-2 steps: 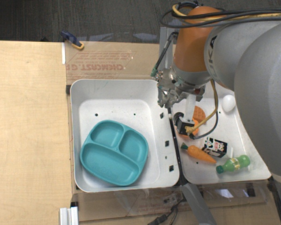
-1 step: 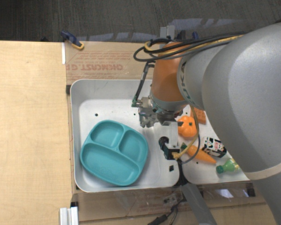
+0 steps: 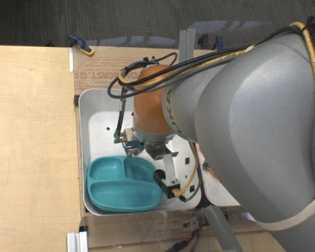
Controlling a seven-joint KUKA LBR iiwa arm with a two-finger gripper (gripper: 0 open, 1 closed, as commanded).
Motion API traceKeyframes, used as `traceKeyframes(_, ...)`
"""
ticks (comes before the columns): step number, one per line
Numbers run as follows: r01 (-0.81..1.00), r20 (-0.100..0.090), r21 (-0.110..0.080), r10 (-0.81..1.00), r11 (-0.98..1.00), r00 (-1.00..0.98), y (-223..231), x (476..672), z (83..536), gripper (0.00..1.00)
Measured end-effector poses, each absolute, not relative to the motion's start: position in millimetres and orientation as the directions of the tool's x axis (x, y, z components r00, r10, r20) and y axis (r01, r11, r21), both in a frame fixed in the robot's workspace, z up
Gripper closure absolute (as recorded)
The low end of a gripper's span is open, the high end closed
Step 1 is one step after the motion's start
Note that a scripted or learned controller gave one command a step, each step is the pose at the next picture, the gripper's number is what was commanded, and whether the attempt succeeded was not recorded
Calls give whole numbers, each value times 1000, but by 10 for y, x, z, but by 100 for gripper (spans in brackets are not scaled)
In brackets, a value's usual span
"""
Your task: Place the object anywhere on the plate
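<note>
Plate (image 3: 123, 193) is the teal one with three compartments, one long and two smaller. It's parked in the lower corner of the left bin (image 3: 94, 114) as the camera sees it, right up against the bin's wall. My gripper (image 3: 132, 147) hangs just over the plate's upper rim, about where the two small compartments meet. My orange band (image 3: 149, 106) is straight above it, and my big grey arm (image 3: 252, 119) covers most of the right side of the view, including nearly all of the right bin (image 3: 220, 193). Whether my gripper is wide or closed I honestly can't tell from here, my own wrist is in the way. There's a small blue-green object (image 3: 127, 144) poking out right at the gripper, by the plate's upper rim, and that's probably the thing I'm meant to place. It's too tiny and too tucked under to say what it is or whether I've got hold of it. Left of the bin is a pale wood board (image 3: 31, 140), and brown cardboard (image 3: 105, 70) with red print lies past the bin's far edge.
</note>
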State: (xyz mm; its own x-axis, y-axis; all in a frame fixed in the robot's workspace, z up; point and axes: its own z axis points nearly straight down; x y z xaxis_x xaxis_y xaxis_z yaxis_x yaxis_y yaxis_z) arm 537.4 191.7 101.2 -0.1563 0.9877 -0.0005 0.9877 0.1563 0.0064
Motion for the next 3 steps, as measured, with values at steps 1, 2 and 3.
traceKeyframes(1, 979, -3, -2, 979, -206, 206, 2186, 4818, 1800, 100)
traceKeyframes(2, 907, 16, 12, 907, -421, 421, 2292, 4845, 1055, 100)
traceKeyframes(3, 977, -3, -1, 977, -214, 214, 2182, 5917, 1929, 100)
